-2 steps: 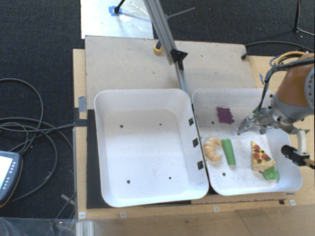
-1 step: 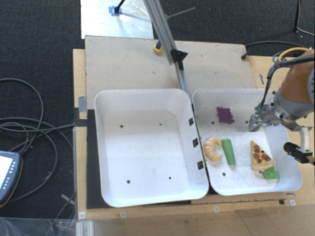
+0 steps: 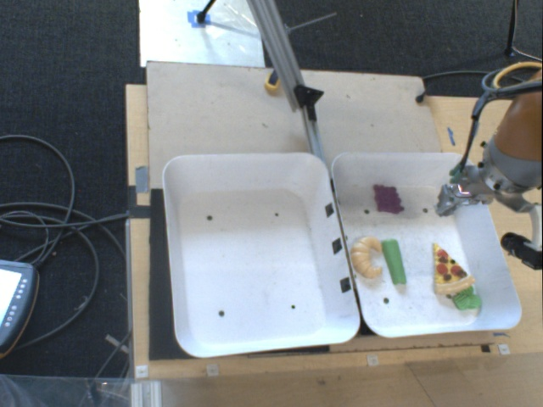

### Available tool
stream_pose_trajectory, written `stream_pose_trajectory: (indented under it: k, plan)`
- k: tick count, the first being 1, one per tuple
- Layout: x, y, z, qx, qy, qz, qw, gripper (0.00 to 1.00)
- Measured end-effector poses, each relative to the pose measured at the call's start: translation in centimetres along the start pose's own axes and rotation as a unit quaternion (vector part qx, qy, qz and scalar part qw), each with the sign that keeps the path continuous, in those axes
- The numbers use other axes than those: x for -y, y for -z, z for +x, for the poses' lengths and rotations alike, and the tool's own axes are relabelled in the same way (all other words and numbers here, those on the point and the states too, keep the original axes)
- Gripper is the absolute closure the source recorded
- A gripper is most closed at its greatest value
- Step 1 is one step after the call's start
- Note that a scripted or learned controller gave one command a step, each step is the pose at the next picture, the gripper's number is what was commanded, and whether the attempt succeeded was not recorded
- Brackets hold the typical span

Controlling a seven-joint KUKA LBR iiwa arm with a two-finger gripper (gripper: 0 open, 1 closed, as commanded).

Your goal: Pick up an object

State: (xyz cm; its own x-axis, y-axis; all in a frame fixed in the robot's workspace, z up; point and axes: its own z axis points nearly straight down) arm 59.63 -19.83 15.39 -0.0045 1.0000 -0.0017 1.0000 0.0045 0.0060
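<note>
The right bin (image 3: 424,168) holds several small items: a purple bunch of grapes (image 3: 388,198) near its back, a tan croissant (image 3: 368,257), a green cylinder (image 3: 393,261) beside it, and a pizza slice (image 3: 447,269) with a green piece (image 3: 466,300) at its front end. My gripper (image 3: 450,200) hangs over the right bin's back right part, right of the grapes and above the pizza slice. Nothing shows between its fingers.
The left bin (image 3: 246,253) sits beside the right one, with black clips (image 3: 337,246) along the shared rim. A slanted metal pole (image 3: 284,53) crosses the bench from the top. Cables and a tablet (image 3: 13,299) lie on the floor at left.
</note>
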Motion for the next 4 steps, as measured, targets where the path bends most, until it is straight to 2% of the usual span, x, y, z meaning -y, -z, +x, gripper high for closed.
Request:
stream_pose_trajectory:
  k: [2,4]
  plan:
    - [-0.5,9.4,0.1,0.001,0.001,-0.001,1.0,1.0]
    - [2.6,9.6,11.7,-0.002,0.003,0.003,1.0,1.0]
